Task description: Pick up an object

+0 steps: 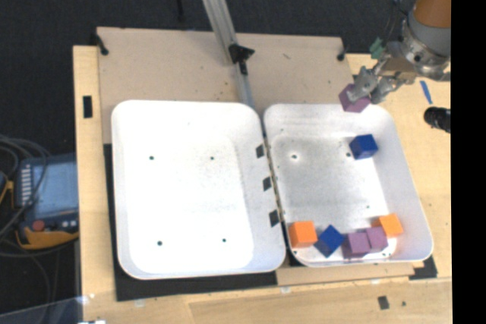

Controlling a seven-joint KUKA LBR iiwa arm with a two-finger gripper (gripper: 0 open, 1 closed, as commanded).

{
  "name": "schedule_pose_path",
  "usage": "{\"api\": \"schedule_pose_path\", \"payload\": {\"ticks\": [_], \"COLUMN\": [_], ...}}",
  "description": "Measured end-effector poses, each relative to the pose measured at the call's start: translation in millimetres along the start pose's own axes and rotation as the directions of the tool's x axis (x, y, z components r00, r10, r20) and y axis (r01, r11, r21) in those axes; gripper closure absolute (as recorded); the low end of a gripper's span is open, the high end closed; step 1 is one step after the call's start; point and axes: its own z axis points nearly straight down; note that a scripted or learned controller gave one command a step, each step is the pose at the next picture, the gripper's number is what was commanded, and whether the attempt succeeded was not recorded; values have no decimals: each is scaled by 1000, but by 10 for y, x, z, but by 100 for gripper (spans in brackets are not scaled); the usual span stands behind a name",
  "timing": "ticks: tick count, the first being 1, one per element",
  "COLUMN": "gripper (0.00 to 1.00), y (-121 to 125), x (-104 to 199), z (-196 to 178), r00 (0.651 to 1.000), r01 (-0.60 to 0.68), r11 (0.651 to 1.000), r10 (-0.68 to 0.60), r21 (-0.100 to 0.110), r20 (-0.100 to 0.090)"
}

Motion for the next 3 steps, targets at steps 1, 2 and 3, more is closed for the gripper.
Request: {"api": "schedule_pose_path", "payload": {"ticks": [1, 2, 3], "gripper": [100, 100, 100], "y": [24, 9, 51], "x": [490, 1091, 1560], "z": [201, 242, 238], "r00": [1000, 1000, 1000], "r01": [0, 1, 1], "r11": [1000, 1000, 1000], "r10": [0, -1, -1], "r21": [2, 2, -1], "r20": [0, -1, 0]}}
